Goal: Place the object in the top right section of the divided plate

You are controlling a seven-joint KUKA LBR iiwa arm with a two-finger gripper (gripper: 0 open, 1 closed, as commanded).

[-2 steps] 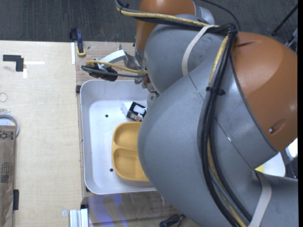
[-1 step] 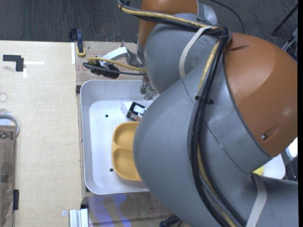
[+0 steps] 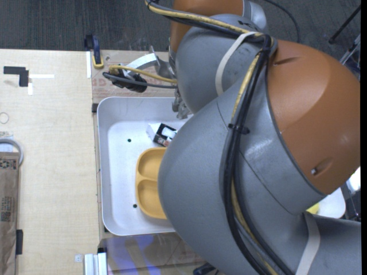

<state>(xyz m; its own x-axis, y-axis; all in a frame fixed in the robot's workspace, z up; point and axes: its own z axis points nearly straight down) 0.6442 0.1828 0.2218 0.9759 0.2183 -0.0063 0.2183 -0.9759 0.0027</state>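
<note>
The arm (image 3: pixel 252 153) fills the right of the frame in smooth, satin grey shells with glossy orange-brown caps, black rubbery cables running along them. At centre left a white bin (image 3: pixel 112 176) of smooth plastic holds a matt yellow plastic plate (image 3: pixel 150 185). Pale wood-grain bench top (image 3: pixel 51 153) covers the left, above it dark ribbed flooring (image 3: pixel 69 10).

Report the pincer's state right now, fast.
Pincer: cannot be told; the arm covers most of the white bin and part of the yellow divided plate, and nothing is seen held.
</note>
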